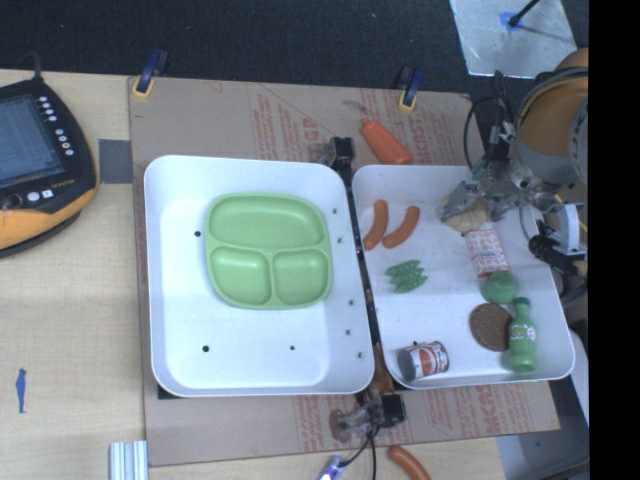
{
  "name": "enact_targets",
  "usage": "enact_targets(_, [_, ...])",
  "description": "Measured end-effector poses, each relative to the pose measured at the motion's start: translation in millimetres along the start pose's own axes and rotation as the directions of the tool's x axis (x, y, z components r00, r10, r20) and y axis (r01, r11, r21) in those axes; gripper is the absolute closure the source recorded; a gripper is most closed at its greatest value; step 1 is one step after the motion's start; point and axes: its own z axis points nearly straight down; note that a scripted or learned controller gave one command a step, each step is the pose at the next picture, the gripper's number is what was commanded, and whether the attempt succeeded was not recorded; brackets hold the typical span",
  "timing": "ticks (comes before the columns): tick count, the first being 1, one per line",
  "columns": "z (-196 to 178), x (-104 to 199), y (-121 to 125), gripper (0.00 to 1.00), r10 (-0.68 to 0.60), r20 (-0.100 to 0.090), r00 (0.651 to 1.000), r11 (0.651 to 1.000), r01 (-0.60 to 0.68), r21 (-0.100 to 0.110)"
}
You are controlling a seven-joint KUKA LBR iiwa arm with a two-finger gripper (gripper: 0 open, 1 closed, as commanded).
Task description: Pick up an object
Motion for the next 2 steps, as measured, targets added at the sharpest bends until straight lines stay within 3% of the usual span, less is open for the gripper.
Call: enact_targets(2, [0.2,0.5,-0.1,0.00,-0.002,-0.001,1.000,1.000,0.002,0.002])
